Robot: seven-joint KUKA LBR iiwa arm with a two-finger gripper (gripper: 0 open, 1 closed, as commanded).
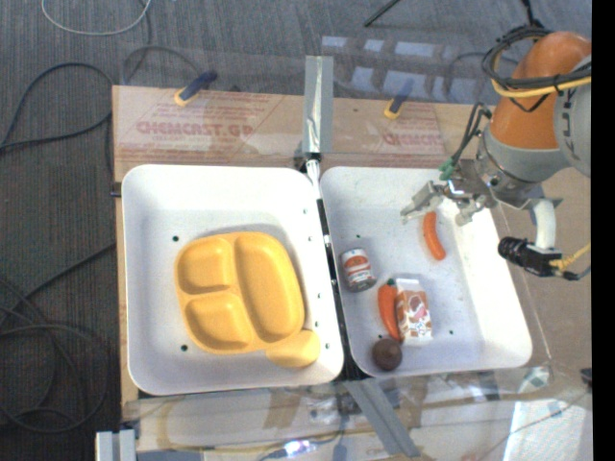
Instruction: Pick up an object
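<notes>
The arm (538,94) hung over the right bin (480,344), its gripper (448,203) spread wide and holding nothing.

From where I stood, 2 white bins sat side by side on the bench. The left bin (154,200) carried a big yellow divided tray (240,291) with a small yellow lump (294,350) touching its near corner. In the right bin, the 2 fingers stood well apart just above a small orange sausage (434,235), which lay apart from everything else. Nearer the middle wall stood a little can (357,269). Toward the front lay a carton (413,312) with a carrot (386,308) pressed against its left side, and a dark round thing (387,354) just below them.
</notes>
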